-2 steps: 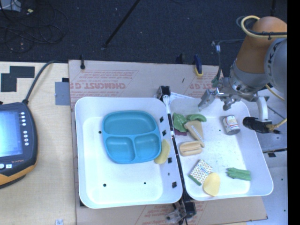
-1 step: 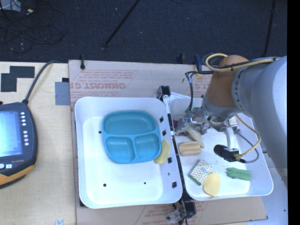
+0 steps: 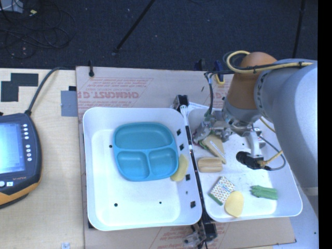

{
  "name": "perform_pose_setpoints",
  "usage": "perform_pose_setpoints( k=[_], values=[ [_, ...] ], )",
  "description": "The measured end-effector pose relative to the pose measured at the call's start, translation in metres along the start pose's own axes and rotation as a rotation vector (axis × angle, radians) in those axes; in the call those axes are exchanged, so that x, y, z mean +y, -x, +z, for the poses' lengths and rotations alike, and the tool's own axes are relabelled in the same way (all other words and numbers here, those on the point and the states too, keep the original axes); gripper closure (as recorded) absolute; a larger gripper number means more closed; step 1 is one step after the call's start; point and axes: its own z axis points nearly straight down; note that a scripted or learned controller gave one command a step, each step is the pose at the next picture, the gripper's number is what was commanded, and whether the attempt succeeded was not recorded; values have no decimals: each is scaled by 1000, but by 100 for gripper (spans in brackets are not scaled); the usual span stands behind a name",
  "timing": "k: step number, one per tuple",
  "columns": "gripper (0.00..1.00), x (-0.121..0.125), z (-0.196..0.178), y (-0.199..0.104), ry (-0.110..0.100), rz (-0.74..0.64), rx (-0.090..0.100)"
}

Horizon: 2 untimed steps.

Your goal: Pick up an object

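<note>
My gripper (image 3: 206,134) is low in the upper left part of the right bin (image 3: 290,201), under the grey arm and its orange band. It hangs just above a pale wedge-shaped piece (image 3: 216,147). A tan bread-like roll (image 3: 209,164) lies right below that. Nearer the front sit a chequered green-and-white square packet (image 3: 223,189), a yellow lemon-like object (image 3: 234,203) and a green toy (image 3: 264,192). The wrist hides whatever lies directly beneath it.
The left bin (image 3: 98,201) holds a blue divided plate (image 3: 146,150) and a yellow piece (image 3: 180,168) against its right wall. A black part with a cable (image 3: 249,160) hangs beside the arm. A teach pendant (image 3: 15,152) lies at far left.
</note>
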Motion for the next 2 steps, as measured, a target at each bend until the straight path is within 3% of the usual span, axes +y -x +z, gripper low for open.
perform_pose_setpoints(
  k=[1,2],
  values=[
    [100,3,-14,-2,11,-2,4],
    [100,-34,-35,37,4,3,1]
  ],
)
